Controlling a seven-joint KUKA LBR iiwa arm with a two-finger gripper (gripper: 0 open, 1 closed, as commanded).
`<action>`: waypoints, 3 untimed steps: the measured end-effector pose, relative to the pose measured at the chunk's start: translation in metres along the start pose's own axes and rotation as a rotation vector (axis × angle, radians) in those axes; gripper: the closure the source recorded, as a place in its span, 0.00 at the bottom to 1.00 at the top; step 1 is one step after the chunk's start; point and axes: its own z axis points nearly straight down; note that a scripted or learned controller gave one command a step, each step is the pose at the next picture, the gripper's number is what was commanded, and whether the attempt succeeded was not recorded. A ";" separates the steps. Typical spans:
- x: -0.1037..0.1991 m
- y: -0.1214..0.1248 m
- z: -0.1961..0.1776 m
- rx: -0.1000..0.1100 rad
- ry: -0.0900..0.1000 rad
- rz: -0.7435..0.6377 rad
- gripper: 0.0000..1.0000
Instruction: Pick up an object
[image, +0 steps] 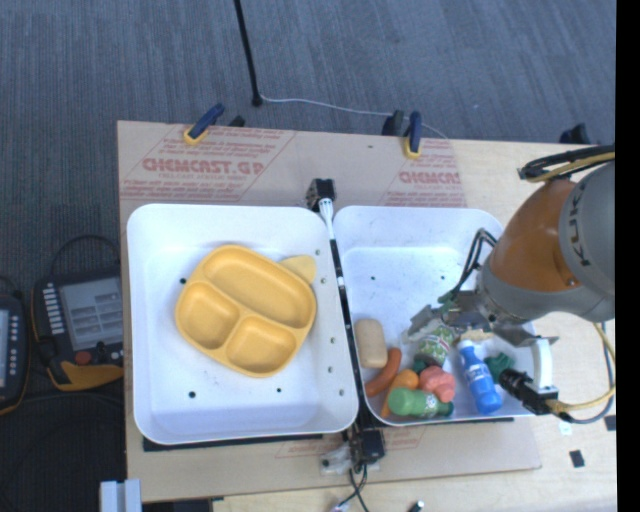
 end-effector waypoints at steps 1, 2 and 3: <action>0.000 -0.001 0.000 0.004 0.001 0.000 0.00; 0.000 -0.001 0.000 0.005 0.001 0.001 0.00; 0.048 -0.022 0.006 -0.023 -0.044 0.026 0.00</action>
